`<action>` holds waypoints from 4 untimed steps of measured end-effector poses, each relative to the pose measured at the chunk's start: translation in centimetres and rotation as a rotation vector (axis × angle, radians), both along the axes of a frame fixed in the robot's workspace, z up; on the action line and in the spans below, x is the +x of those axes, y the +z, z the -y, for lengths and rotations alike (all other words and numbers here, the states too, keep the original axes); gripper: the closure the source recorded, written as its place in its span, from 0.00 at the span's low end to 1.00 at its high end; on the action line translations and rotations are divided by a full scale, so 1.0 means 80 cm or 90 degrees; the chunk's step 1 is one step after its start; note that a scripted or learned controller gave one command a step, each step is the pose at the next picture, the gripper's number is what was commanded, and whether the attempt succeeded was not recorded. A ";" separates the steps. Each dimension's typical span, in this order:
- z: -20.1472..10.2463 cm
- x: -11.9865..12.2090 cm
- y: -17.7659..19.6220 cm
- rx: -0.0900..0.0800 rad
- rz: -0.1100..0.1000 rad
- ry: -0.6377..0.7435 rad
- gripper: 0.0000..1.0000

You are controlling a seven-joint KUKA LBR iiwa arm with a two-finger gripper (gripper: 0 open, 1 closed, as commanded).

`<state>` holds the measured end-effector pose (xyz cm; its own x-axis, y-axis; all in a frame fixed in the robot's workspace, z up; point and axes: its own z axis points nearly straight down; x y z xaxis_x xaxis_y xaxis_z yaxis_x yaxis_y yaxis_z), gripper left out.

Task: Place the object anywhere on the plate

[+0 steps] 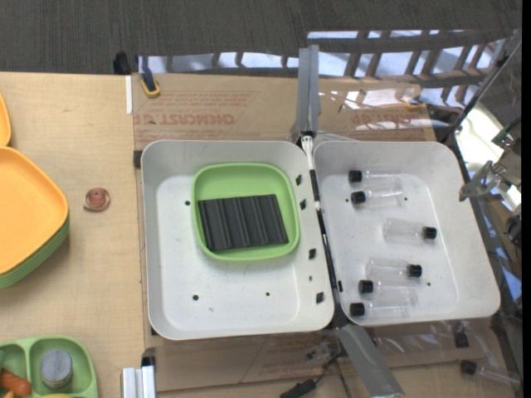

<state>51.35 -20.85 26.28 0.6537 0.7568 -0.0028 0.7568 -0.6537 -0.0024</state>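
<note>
From where I stand, the green plate (246, 215) sits in the left bin (166, 305), toward its upper middle, with a dark ribbed mat (241, 222) lying flat across its centre. The things to be picked look like six clear plastic vials with black caps, scattered in the right bin (465, 305): two near the upper left of that bin (377, 177) (380, 196), one toward the right (408, 231), and three lower down (393, 269) (388, 286) (385, 308). None is on the plate yet. My worry is the vials themselves: they are see-through and lie on their sides, so a grasp could miss or pinch one off-centre and send it rolling toward the bin wall; the lower three lie close together, and closing on one may nudge its neighbour. A vial dropped on the ribbed mat might also roll off the plate's shallow rim. As for the gripper, I cannot tell whether its fingers are apart or together, nor that it touches anything.
</note>
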 end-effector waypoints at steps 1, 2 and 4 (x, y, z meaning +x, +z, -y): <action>0.009 -0.006 0.006 0.000 0.000 -0.073 0.00; 0.012 -0.009 -0.015 0.000 -0.001 -0.116 0.00; 0.017 -0.012 -0.015 0.000 0.000 -0.214 0.00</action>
<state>50.40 -22.18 25.06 0.8666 0.4991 -0.0037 0.4991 -0.8666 -0.0023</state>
